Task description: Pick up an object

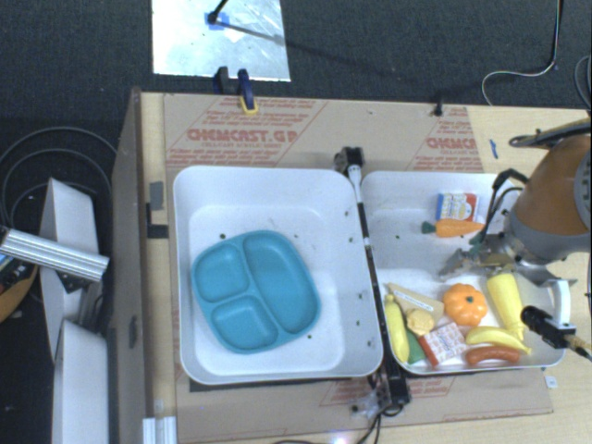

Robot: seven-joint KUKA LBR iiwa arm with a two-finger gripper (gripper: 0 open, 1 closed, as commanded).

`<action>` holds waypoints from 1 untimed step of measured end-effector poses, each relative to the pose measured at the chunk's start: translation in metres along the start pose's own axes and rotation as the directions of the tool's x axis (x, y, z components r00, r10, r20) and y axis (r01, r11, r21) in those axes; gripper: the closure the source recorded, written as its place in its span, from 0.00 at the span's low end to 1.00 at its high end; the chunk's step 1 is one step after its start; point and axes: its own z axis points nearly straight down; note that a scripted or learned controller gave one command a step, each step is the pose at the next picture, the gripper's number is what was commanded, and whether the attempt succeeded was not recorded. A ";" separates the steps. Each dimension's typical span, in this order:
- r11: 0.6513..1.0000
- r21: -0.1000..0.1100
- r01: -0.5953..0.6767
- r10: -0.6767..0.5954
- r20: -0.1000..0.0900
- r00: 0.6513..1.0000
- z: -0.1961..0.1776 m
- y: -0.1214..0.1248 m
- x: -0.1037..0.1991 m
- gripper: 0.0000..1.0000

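2 shallow white bins are carried side by side on the desk [277,123], which is covered with printed brown cardboard. A blue divided plate [255,289] with 3 compartments lies flat in the left bin [208,192]. The toy food is gathered in the right bin [398,202]. Near its upper part a small white and blue carton [457,203] is seen, with a carrot [456,228] touching it just below. Toward the near edge an orange pumpkin [464,304] is flanked by a yellow corn cob [505,297] on its right, and a banana [498,337] and a red sausage [490,357] lie below it. A second yellow piece [396,326] lies along the bin's left wall, beside a small red and white packet [442,342].

The grey arm with its orange band [555,188] is reached in from the right. The tool [472,259] is lowered over the right bin, between the carrot and the pumpkin, with metal fingers [453,265] pointing left. How far it is open cannot be told, and nothing is seen between the fingers.
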 end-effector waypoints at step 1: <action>1.000 -0.002 0.001 -0.001 0.001 1.000 -0.003 -0.054 0.024 0.00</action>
